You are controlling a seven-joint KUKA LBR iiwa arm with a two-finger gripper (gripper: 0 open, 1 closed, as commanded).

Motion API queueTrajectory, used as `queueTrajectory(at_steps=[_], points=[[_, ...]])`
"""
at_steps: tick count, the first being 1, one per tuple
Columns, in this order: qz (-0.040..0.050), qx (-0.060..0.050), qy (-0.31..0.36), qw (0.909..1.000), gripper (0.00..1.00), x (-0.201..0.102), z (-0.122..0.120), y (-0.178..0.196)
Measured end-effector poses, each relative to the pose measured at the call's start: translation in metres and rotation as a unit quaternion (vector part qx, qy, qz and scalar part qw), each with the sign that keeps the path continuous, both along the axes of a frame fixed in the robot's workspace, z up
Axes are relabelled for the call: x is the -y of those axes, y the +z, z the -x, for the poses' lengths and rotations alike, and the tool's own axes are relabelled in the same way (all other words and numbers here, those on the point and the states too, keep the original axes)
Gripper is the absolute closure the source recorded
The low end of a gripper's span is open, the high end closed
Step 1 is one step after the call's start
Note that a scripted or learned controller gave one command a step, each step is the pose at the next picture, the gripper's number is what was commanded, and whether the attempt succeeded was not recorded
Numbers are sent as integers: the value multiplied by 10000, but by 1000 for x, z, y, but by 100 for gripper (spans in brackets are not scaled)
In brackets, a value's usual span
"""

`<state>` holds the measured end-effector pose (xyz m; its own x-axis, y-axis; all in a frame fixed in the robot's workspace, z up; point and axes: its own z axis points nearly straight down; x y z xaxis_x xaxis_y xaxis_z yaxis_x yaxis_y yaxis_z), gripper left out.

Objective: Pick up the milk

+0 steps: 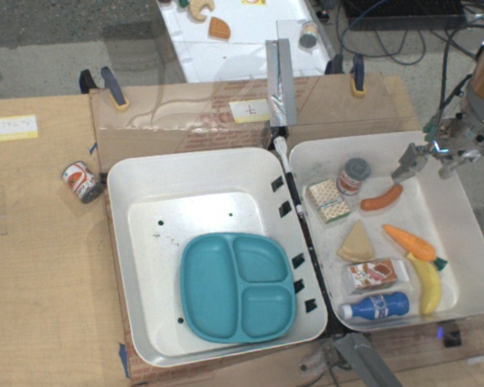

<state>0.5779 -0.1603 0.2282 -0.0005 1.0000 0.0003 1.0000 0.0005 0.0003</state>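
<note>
A small carton (374, 275) with a brown and white label, which I take for the milk, lies flat in the right bin (479, 241) near its front. My gripper (429, 163) hangs over the bin's far right part, well behind the carton and just right of the red sausage (381, 199). Its two fingers are spread open and nothing is between them.
The right bin also holds a blue bottle (374, 307), a banana (427, 280), a carrot (409, 241), a cheese wedge (356, 243), a cracker box (328, 202) and a small can (352, 176). A teal divided plate (237, 287) lies in the left bin (144, 241). Another can (80, 180) lies on the bench at left.
</note>
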Motion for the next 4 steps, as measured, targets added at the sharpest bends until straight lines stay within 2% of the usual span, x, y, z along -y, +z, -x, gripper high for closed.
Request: queueTrajectory(at_steps=[1, 2, 3, 4], points=[[-3, -11, -552, 9985, 0, -39, 14, -54], [-2, -8, -353, 9994, 0, -95, 77, -110], [7, 76, -285, 9996, 0, -93, 107, -134], [8, 90, -310, 9995, 100, -91, 106, -124]])
